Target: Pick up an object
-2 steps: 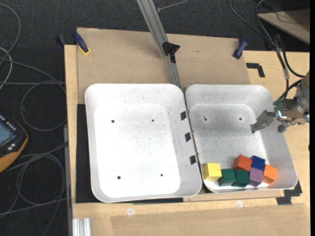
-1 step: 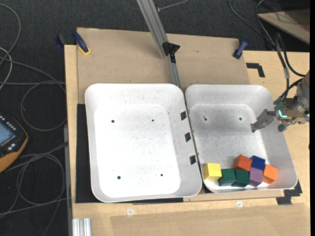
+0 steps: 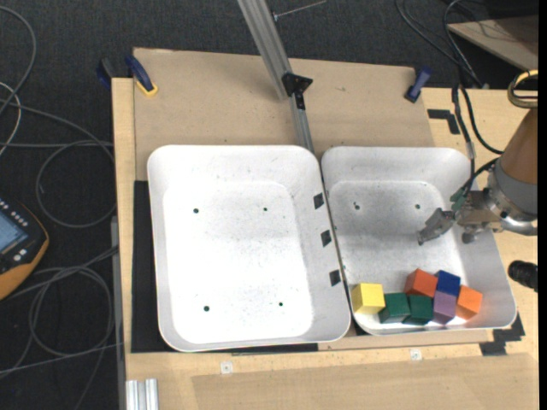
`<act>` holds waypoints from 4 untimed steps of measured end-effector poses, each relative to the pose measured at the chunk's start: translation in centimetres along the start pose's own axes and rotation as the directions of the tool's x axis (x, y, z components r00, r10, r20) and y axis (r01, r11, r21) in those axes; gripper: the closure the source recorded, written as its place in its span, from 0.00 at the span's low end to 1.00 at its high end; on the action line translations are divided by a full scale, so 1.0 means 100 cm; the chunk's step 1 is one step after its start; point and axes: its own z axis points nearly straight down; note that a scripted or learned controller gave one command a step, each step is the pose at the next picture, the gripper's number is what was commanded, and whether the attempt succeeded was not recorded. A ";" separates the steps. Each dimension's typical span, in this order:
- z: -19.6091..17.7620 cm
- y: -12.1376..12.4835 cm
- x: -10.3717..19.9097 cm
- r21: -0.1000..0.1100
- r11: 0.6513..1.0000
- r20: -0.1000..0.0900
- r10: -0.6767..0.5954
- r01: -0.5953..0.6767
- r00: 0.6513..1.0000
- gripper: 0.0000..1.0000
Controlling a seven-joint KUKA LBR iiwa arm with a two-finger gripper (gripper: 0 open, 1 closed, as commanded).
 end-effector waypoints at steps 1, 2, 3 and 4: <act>0.043 -0.001 -0.004 -0.001 1.000 0.001 0.001 -0.001 1.000 0.00; 0.073 -0.002 -0.003 -0.002 1.000 0.001 0.000 0.000 1.000 0.00; 0.061 0.000 -0.003 -0.008 1.000 0.001 0.000 0.001 1.000 1.00; 0.010 0.011 -0.004 -0.014 1.000 0.006 -0.002 0.002 1.000 1.00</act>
